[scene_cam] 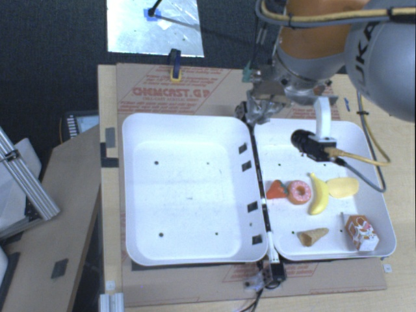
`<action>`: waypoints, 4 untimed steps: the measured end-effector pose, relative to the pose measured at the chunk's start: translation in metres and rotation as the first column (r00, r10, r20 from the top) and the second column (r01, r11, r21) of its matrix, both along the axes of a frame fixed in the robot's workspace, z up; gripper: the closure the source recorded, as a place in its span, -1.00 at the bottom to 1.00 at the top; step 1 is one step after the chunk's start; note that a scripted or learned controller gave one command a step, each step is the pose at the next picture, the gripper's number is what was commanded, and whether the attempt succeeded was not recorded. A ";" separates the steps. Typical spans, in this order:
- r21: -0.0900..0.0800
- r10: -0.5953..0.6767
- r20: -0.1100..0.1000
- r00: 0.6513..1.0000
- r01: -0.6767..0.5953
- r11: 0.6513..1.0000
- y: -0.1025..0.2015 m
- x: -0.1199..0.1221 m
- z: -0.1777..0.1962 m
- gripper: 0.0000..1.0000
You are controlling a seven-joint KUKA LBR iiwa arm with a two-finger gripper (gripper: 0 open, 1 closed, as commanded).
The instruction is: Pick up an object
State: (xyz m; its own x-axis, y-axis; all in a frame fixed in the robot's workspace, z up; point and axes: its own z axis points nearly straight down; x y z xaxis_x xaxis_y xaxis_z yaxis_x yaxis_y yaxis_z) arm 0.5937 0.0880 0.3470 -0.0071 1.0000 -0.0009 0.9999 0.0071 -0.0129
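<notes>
Banana curved, glossy yellow; donut round, pink-frosted ring.

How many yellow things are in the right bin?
2: a banana standing beside the pink donut, and a pale yellow piece touching the banana's right side. The arm may hide more.

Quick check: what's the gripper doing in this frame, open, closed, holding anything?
Gripper: cannot be told; it sits at the far edge where the two bins meet, nothing visibly held.
</notes>
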 end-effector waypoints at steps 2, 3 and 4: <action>0.002 -0.008 0.016 1.000 0.008 1.000 0.032 -0.059 0.012 1.00; 0.005 -0.001 0.023 1.000 0.001 1.000 0.036 -0.108 0.093 1.00; -0.001 -0.006 0.007 1.000 0.006 1.000 0.043 -0.102 0.003 1.00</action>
State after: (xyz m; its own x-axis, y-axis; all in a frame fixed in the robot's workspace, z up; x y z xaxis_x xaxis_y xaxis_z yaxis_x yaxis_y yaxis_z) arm 0.4920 0.1310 0.3499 -0.0009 1.0000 -0.0016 1.0000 0.0009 -0.0058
